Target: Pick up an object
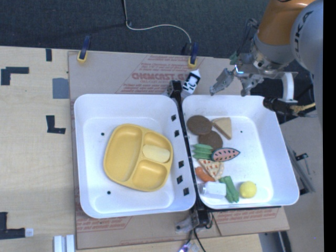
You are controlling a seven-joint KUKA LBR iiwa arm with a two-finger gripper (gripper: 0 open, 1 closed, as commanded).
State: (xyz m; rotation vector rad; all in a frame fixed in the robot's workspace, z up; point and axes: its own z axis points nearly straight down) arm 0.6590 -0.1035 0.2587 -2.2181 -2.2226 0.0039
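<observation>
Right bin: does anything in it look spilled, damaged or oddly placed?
Nothing looks spilled or broken. The toy food in the right bin is bunched along its left side, pieces overlapping: brown rounds, a watermelon slice, a lemon. The pincer hangs open above the bin's far rim, holding nothing.

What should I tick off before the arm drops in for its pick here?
1. Gripper carries nothing: ok, fingers spread apart.
2. Gripper over a target: not ok, it hangs above the right bin's far rim.
3. Toy food within that bin: ok, clustered along its left side.
4. An isolated target: ok, the lemon has a little space.
5. Yellow tray in the left bin, out of the way: ok.
</observation>
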